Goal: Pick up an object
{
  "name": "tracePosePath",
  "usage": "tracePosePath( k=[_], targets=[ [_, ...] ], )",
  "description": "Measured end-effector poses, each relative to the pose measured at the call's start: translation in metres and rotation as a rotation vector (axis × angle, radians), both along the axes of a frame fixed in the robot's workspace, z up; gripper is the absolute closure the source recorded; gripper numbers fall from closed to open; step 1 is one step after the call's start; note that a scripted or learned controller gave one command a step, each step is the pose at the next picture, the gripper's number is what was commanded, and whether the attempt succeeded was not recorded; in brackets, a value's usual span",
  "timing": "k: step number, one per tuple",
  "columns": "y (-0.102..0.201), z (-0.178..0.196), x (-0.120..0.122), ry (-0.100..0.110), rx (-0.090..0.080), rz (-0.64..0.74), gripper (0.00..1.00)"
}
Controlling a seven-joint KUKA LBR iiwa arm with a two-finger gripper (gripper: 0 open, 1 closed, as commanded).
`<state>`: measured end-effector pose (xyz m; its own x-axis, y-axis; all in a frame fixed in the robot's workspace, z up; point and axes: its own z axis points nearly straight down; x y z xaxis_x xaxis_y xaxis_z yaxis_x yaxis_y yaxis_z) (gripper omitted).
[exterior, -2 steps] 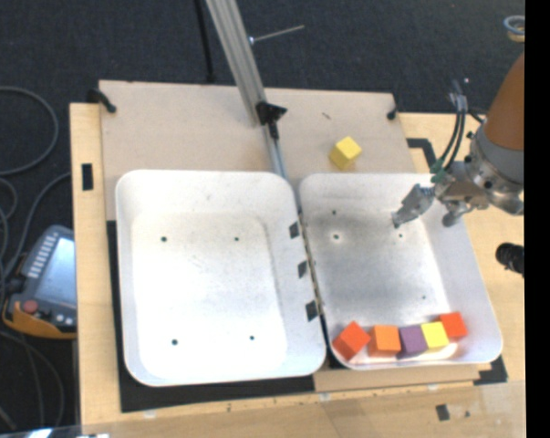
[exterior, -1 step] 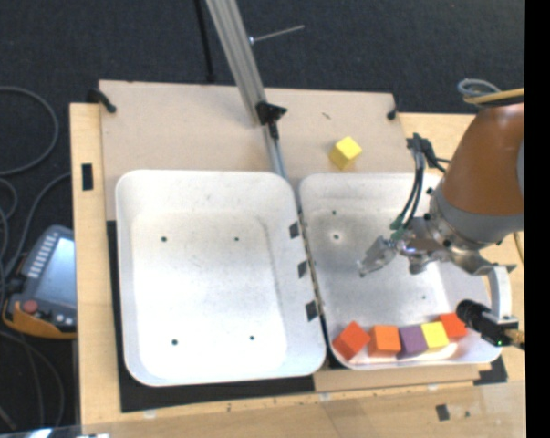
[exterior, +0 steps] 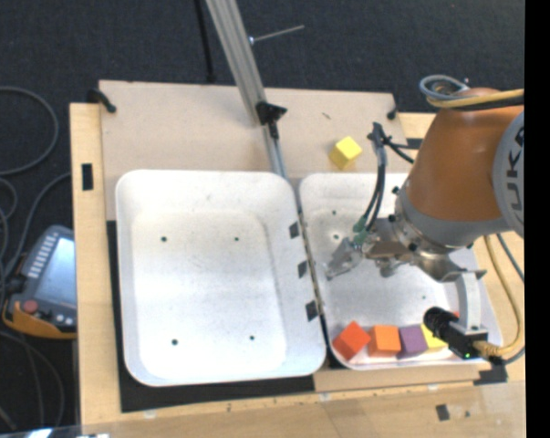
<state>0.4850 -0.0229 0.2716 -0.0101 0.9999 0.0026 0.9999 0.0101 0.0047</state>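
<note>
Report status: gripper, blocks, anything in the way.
Two-finger gripper low over right white bin, nothing between fingers. Red, orange, purple cubes in a row at near wall, untouched. Yellow cube outside on board. Path unobstructed.

Yellow block [exterior: 433,339] (half-hidden); right bin [exterior: 334,208] partly covered

white bins [exterior: 211,272], yellow cube [exterior: 345,151], orange cube [exterior: 352,339]
</note>
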Motion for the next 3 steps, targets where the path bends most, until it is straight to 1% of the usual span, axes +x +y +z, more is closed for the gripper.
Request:
tracePosePath(
  k=[1,2,3],
  targets=[
    [0.075,-0.080,0.037,0.011,-0.001,-0.002,0.00],
    [0.088,-0.075,0.020,0.006,-0.003,-0.006,0.00],
    [0.089,-0.075,0.032,0.005,-0.002,-0.008,0.00]
  ],
)
